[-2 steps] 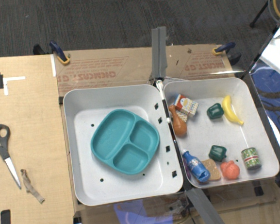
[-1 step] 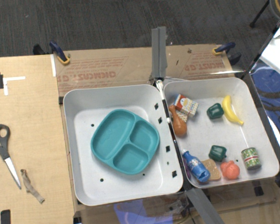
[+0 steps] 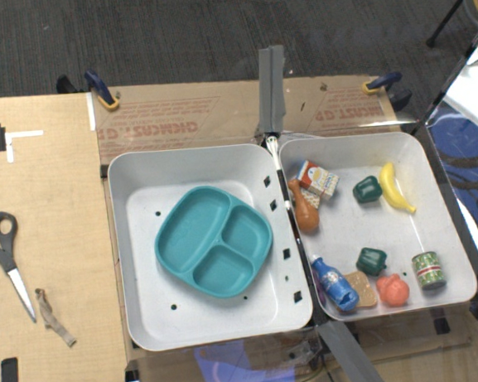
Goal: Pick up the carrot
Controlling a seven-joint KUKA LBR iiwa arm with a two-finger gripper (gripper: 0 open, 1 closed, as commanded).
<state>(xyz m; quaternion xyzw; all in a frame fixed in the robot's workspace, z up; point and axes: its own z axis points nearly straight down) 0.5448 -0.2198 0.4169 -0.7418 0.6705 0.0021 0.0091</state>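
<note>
Carrot lies at 9 o'clock in the right bin, against the divider wall and touching the small carton; jaws' state I cannot tell; approach top-down, closing across its narrow width, clear of the wall.

teal plate in left bin, toy foods in right bin

Bins glossy white plastic; plate smooth teal plastic; bench matt cardboard.
</note>
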